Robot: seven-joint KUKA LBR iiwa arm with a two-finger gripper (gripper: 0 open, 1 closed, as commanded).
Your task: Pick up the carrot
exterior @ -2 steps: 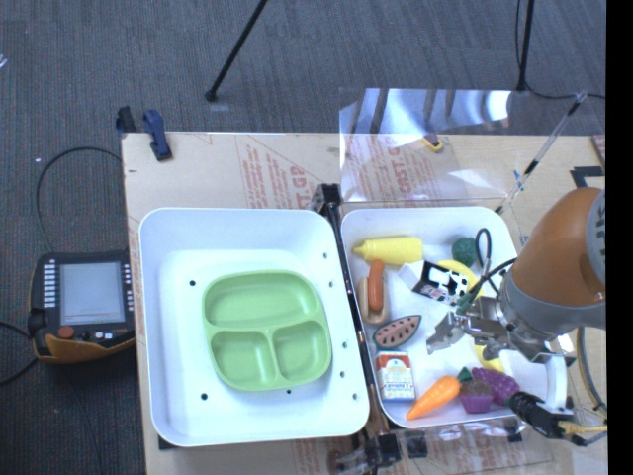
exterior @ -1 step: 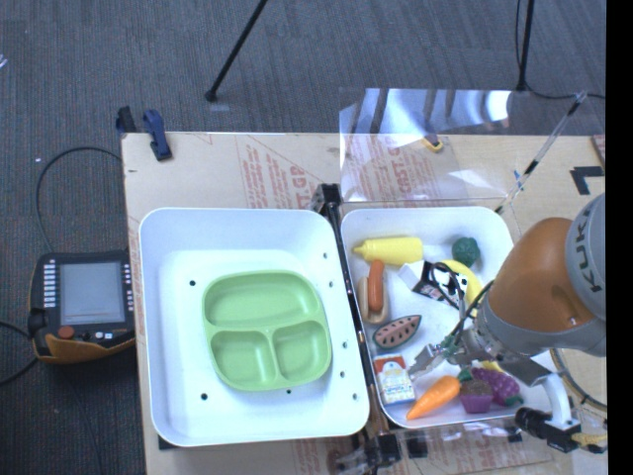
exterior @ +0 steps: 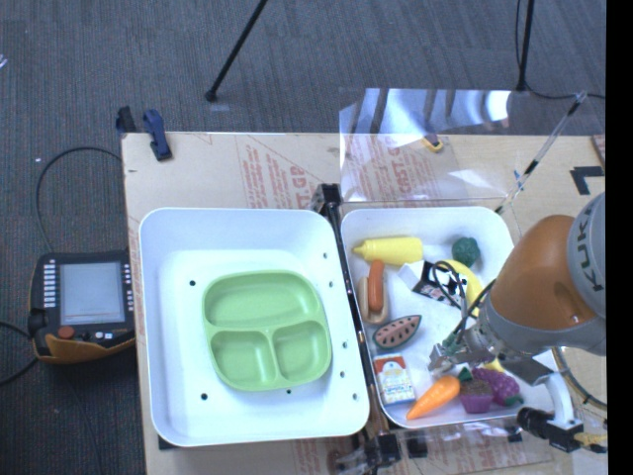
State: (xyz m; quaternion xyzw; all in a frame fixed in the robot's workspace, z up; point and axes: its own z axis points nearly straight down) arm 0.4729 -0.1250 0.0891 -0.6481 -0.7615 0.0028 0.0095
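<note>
The orange carrot [exterior: 435, 397] lies slanted near the front edge of the right bin [exterior: 499, 221], its tip pointing front-left. My gripper [exterior: 450, 354] hangs just above and slightly behind the carrot's thick end, reaching in from the right under the orange wrist band [exterior: 539, 275]. Nothing shows between the gripper and the carrot; they look apart.
Close around the carrot are purple grapes [exterior: 493, 386], a small carton [exterior: 394, 378] and a watermelon slice [exterior: 397, 331]. Farther back lie a hot dog [exterior: 376, 290], a yellow bottle [exterior: 390, 250], broccoli [exterior: 467, 250] and a banana [exterior: 465, 283]. A green divided plate [exterior: 265, 329] sits in the left bin [exterior: 168, 255].
</note>
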